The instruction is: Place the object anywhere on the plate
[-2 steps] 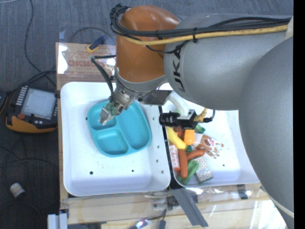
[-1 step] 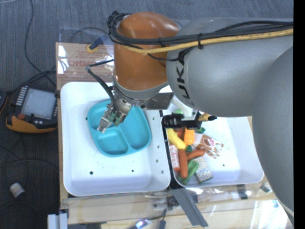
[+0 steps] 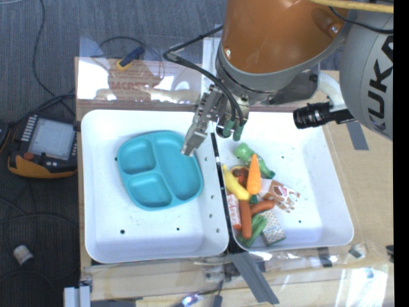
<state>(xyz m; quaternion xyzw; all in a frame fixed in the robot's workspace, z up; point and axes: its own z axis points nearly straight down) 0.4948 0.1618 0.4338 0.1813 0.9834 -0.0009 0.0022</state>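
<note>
A light blue plate (image 3: 153, 171) with three compartments lies in the left bin (image 3: 108, 235). My gripper (image 3: 203, 133) hangs under the orange wrist band, above the plate's right rim and close to the divider between the two bins. I see nothing held in it. The toy foods lie in a heap in the right bin (image 3: 313, 190), along its left wall: an orange carrot (image 3: 254, 173), a yellow banana (image 3: 232, 184), a green piece (image 3: 243, 151), a red-orange piece (image 3: 245, 213) and small printed packets (image 3: 282, 196).
A black camera (image 3: 314, 115) on the arm juts out over the right bin's back edge. Left of the bench a handheld pendant (image 3: 43, 144) and cables lie on the floor. Tape and a glossy sheet (image 3: 137, 82) sit behind the left bin.
</note>
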